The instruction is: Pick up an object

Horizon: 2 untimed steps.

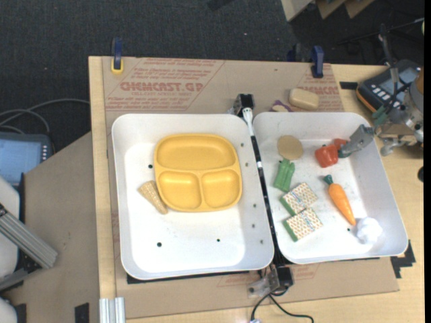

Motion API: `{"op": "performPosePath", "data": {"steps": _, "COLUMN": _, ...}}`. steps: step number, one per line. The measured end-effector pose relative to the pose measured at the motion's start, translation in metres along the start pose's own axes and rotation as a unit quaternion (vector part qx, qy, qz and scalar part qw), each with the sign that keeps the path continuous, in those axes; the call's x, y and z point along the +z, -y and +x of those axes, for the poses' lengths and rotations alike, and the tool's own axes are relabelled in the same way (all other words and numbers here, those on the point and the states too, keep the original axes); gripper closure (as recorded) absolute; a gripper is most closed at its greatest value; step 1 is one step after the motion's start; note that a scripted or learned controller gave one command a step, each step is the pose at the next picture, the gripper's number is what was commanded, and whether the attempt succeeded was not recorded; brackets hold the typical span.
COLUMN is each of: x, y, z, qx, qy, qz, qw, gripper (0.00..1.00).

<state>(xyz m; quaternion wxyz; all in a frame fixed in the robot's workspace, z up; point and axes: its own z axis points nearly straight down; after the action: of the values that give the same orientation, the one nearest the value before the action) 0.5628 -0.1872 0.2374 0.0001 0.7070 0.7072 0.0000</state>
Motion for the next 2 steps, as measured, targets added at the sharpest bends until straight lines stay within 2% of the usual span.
{"op": "performPosePath", "data": {"steps": 1, "x": 0.148, "y": -0.001, "z": -0.022, "qx": 0.001, "qy": -0.002, "qz": 0.006, "qw": 1.0, "gripper": 0.0}}
{"op": "performPosePath", "data": {"steps": 2, "x": 0.154, "y": 0.05, "z": -0.021, "qx": 0.001, "qy": -0.002, "qz": 0.004, "qw": 1.0, "gripper": 0.0}}
